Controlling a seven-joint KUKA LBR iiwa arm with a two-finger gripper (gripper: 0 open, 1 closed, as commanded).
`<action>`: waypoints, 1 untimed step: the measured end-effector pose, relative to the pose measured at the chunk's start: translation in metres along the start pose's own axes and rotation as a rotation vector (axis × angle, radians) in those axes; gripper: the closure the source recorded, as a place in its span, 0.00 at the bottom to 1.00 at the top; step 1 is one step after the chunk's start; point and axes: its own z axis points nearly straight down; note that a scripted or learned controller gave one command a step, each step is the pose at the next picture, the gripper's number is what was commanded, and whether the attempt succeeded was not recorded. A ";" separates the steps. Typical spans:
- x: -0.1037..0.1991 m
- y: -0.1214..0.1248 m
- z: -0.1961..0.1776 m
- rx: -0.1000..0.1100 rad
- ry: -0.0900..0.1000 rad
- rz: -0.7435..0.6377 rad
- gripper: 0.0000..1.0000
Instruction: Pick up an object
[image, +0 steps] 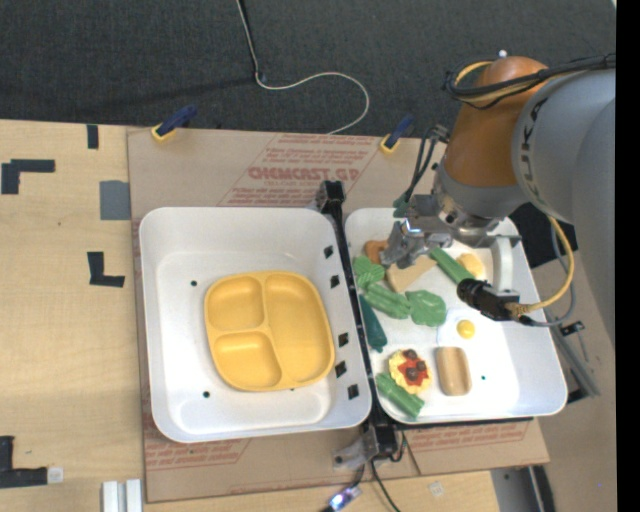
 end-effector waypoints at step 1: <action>-0.001 -0.012 0.006 0.002 0.000 0.001 1.00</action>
